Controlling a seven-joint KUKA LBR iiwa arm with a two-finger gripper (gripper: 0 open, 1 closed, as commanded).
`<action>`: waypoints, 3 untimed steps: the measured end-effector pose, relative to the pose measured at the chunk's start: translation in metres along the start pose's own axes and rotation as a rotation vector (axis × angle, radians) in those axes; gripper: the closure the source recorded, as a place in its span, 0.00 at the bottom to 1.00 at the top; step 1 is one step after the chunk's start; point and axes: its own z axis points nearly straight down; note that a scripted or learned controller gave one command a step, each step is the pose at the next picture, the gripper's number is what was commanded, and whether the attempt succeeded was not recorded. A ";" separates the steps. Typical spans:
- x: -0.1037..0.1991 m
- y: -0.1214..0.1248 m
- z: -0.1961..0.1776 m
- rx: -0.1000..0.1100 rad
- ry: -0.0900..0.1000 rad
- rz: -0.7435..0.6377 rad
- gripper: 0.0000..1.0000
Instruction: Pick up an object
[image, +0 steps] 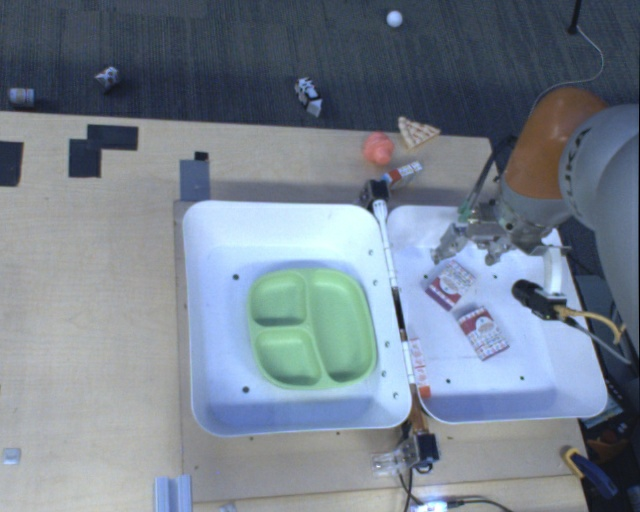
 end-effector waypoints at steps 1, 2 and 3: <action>0.034 -0.030 0.023 -0.008 -0.002 0.000 0.00; 0.034 -0.028 0.011 -0.016 -0.002 -0.001 1.00; -0.007 0.023 -0.033 -0.009 -0.002 0.001 1.00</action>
